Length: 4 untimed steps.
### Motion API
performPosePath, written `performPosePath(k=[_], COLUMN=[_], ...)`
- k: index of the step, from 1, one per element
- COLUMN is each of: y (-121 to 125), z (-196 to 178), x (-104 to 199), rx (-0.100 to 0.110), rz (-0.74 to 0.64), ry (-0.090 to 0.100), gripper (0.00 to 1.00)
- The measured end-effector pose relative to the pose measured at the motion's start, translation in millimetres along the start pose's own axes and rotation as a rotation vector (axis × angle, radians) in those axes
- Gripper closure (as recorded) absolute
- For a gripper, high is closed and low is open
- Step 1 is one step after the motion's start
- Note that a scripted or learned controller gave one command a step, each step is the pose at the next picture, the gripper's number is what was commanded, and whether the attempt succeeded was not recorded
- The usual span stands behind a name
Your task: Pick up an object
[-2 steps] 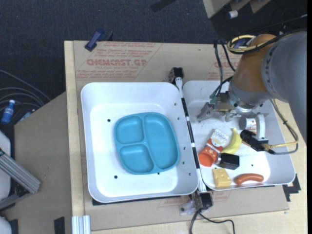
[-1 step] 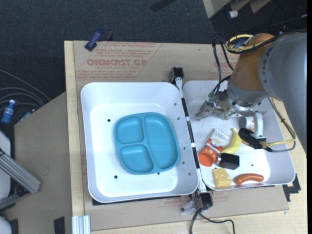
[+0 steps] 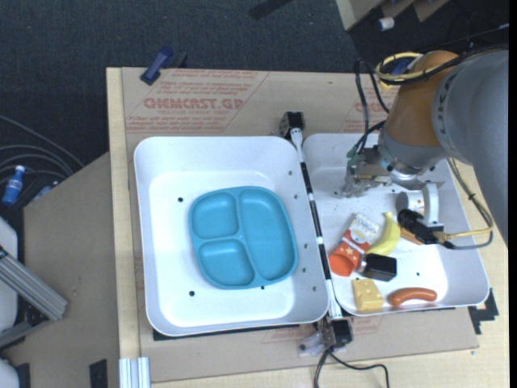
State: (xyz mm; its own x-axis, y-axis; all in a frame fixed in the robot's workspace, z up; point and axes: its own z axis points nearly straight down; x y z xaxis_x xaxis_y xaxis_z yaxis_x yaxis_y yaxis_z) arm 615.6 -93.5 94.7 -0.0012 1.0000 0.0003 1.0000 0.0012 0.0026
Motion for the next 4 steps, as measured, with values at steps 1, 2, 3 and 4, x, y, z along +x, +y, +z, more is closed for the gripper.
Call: performPosePath(k=[1, 2, 3, 4], y=[-0.1, -44.6, -23.9, -23.5], z=[0.1, 10.4, 10.1, 0.1], x=[0.0, -2.0, -2.6, -2.4], rx=[0.000, 0.005, 0.002, 0.000], rz=[0.000, 0.002, 0.001, 0.002], ry=[0.000, 0.000, 0.000, 0.000], gripper=[0.00, 0.00, 0.00, 1.00])
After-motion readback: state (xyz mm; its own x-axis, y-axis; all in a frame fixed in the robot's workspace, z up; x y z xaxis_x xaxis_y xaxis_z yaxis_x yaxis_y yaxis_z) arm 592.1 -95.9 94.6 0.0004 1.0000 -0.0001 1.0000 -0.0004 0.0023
